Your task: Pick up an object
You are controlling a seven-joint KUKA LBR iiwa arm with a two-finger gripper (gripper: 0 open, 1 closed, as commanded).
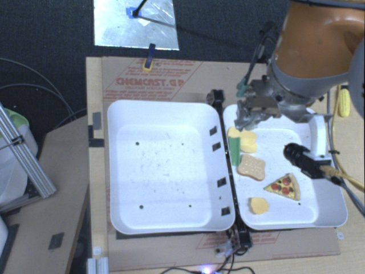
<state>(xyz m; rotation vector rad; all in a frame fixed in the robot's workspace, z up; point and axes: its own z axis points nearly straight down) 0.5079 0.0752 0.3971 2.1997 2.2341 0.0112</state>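
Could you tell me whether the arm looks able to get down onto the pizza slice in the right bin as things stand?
Probably yes: the pizza slice lies flat and apart from the toast, uncovered, with the gripper hovering nearby.

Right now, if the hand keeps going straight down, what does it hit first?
Probably the yellow block at the right bin's back-left corner, beside the green piece. The hand hangs just above it; depth is unclear.

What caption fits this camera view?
Gripper poised over right bin above toy food: toast, pizza slice.
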